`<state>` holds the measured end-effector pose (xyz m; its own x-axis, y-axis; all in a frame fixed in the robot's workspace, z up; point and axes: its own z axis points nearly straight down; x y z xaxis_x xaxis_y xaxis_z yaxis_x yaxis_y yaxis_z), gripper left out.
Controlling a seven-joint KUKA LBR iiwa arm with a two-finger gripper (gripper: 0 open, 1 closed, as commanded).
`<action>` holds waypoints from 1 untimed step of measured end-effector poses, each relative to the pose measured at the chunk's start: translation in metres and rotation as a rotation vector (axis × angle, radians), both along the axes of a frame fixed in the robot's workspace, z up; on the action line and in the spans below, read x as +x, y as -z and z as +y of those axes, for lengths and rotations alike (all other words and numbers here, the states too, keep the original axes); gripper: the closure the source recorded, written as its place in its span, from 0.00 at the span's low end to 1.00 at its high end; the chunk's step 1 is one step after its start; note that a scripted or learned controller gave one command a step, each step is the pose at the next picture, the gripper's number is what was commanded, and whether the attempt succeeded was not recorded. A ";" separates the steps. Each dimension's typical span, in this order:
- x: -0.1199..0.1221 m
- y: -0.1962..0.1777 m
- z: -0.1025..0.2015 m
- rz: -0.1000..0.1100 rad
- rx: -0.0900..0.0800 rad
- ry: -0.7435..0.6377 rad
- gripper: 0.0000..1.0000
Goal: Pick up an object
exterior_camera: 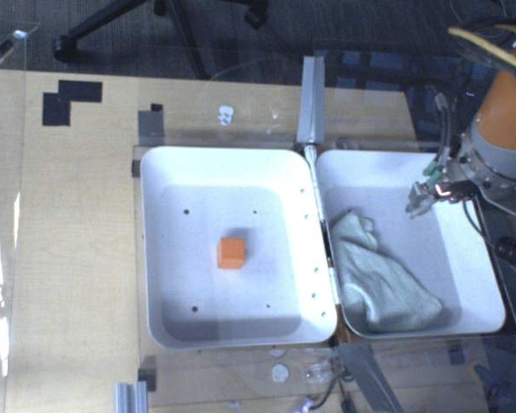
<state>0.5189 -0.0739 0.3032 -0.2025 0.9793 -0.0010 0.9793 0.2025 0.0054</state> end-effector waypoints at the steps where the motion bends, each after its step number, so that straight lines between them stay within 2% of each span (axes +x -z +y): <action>1: 0.001 -0.011 0.001 -0.004 0.000 -0.005 1.00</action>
